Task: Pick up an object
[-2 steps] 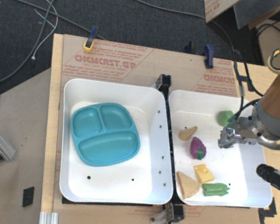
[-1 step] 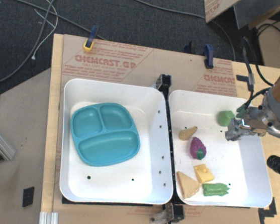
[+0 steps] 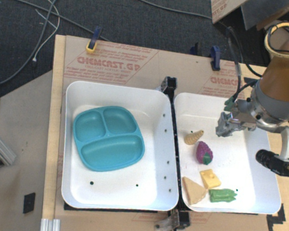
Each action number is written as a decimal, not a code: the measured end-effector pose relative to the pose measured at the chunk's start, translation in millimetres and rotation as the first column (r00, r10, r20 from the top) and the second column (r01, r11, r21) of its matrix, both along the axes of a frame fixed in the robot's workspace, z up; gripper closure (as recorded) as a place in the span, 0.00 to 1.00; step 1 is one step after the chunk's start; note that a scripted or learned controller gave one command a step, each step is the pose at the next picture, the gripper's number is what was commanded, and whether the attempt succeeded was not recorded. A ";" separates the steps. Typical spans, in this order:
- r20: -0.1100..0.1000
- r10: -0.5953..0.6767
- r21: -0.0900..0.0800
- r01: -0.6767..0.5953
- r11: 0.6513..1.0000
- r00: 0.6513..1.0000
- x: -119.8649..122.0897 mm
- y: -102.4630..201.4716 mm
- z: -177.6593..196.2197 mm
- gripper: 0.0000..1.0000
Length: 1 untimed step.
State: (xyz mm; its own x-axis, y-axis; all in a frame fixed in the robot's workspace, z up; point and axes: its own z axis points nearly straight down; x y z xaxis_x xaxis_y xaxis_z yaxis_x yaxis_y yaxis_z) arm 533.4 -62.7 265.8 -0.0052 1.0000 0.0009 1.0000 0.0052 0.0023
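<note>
Two white bins [image 3: 74,130]: one tray [image 3: 109,138], five toys [image 3: 204,152].

Dark carpet floor [image 3: 146,18], white cables [image 3: 47,11], cardboard-topped bench [image 3: 119,62]

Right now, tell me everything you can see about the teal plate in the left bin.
The teal plate is a rounded-square divided tray, plastic by its look, with three compartments: two small ones at the far side and one wide one nearer the camera. It lies flat, right side up, turned slightly askew, on the floor of the left bin, toward its left half. Nothing sits in it, and the gripper is over the other bin.
</note>
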 end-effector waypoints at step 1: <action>0.000 -0.002 0.000 0.002 1.000 1.000 25.4 46.0 2.4 1.00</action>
State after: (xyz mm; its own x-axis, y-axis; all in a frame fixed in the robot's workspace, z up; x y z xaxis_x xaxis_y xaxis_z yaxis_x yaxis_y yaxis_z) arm 558.8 -16.7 268.2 -0.0030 1.0000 0.0005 1.0000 0.0030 0.0023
